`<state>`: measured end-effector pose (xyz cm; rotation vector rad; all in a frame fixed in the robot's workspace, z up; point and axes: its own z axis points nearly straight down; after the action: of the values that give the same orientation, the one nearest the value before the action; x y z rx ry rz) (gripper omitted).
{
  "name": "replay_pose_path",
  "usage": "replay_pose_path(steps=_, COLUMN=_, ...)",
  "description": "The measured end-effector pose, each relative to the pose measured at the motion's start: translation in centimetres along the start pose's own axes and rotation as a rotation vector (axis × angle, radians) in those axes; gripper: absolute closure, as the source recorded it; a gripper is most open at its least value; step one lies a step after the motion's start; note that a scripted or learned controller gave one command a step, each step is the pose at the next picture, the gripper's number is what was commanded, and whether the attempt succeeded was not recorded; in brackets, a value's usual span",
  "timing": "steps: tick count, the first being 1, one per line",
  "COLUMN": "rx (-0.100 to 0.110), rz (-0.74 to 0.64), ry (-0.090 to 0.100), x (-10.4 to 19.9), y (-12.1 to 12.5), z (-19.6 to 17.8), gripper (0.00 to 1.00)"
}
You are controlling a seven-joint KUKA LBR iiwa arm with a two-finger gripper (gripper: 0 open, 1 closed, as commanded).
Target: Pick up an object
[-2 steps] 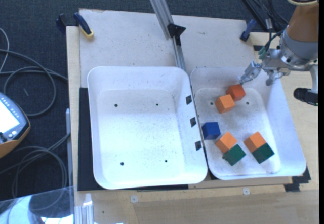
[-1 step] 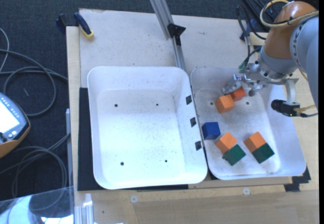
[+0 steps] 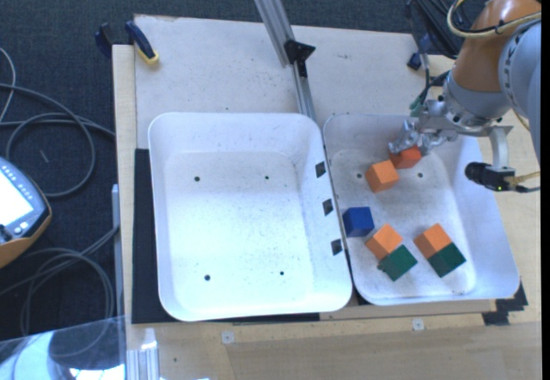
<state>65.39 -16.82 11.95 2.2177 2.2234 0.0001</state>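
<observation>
My gripper (image 3: 409,149) hangs over the upper part of the right bin (image 3: 481,223), reaching in from the right. A small red-orange block (image 3: 410,157) sits between its fingertips, and the fingers are shut on it. Just below and left of it an orange block (image 3: 382,174) lies on the bin floor. Lower in the same bin are a blue cube (image 3: 357,220), an orange block (image 3: 384,240) touching a green block (image 3: 397,263), and another orange block (image 3: 433,240) touching a second green block (image 3: 447,260).
The left bin (image 3: 172,198) lies beside the right one, with a row of black clips (image 3: 326,206) between them. A slanted metal rail (image 3: 275,9) crosses the bench top. Cables lie on the floor at the left and upper right.
</observation>
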Motion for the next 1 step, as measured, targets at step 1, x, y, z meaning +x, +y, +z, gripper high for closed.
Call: replay_pose_path(steps=1, rx=0.002, rz=-0.005, ry=0.005, x=8.9, y=-3.14, z=-4.48, gripper=1.0)
